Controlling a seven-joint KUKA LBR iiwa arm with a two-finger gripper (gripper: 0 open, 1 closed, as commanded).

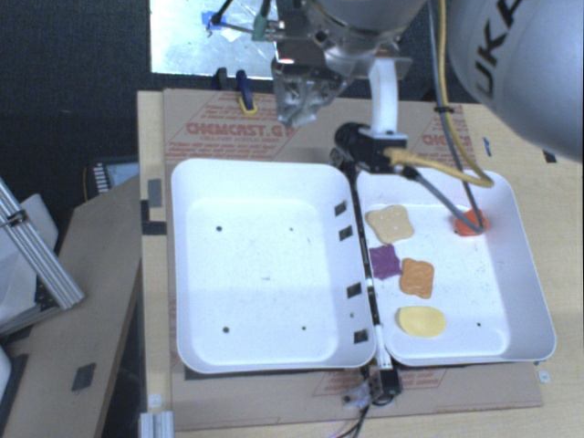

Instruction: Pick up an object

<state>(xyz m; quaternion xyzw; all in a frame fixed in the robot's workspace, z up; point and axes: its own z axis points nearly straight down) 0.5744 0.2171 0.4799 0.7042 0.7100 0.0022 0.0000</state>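
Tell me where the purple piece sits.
The purple piece lies in the right bin, near the divider, between the tan piece and the orange piece.

Both bins, the left bin and the right bin, are plain white. In the right bin lie a tan piece, a purple piece, an orange piece, a pale yellow piece and, toward the right of the frame, a red-orange piece. The cardboard sheet beneath is tan with red lettering.

Dark floor fills the upper left of the frame around a bright pale patch at top centre, while a tan bench and an aluminium rail sit at left.
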